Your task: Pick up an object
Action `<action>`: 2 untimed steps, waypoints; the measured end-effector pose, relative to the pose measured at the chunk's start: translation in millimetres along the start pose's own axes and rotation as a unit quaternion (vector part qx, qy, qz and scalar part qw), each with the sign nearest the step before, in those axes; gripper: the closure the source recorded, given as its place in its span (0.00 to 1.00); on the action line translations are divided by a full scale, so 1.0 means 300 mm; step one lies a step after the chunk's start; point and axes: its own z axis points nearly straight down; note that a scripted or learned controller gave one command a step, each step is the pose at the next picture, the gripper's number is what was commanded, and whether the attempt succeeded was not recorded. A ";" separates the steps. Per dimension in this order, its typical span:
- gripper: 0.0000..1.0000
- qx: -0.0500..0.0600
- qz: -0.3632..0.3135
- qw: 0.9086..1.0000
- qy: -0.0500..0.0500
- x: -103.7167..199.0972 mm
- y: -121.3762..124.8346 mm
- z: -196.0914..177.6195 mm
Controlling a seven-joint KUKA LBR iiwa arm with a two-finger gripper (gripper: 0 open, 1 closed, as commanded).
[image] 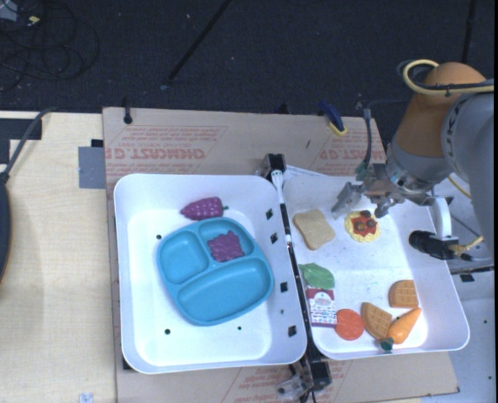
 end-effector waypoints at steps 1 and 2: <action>0.00 0.004 0.000 1.000 0.001 0.187 -0.113 0.113; 0.00 -0.001 0.003 1.000 -0.001 0.214 -0.260 0.204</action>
